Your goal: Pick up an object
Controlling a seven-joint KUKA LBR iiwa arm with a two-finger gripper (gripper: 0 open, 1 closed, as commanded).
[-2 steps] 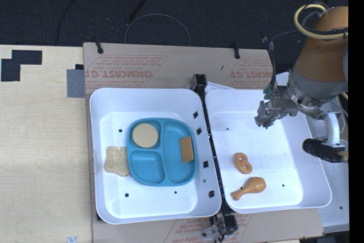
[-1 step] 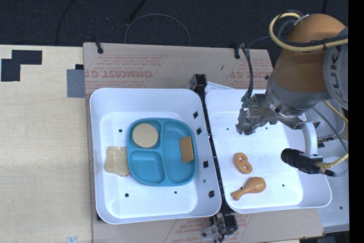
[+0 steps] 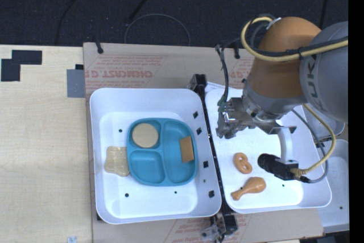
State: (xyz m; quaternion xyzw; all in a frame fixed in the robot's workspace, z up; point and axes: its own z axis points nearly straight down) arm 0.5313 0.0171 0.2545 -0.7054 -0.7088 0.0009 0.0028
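Observation:
My gripper (image 3: 226, 124) hangs over the left part of the right bin (image 3: 318, 193), close to the divider between the bins. Nothing shows held in it. A small brown pretzel (image 3: 243, 163) lies on the bin floor just below and to the right of the gripper. A tan drumstick (image 3: 250, 186) rests nearer the front edge, thin end pointing left. The arm's bulky grey and orange wrist hides the back of this bin.
The left bin (image 3: 108, 202) holds a blue divided tray (image 3: 153, 171) with a round tan disc (image 3: 144, 135) and a brown slab (image 3: 186, 149) in its compartments. A pale bread-like piece (image 3: 116, 161) lies against the tray's left side.

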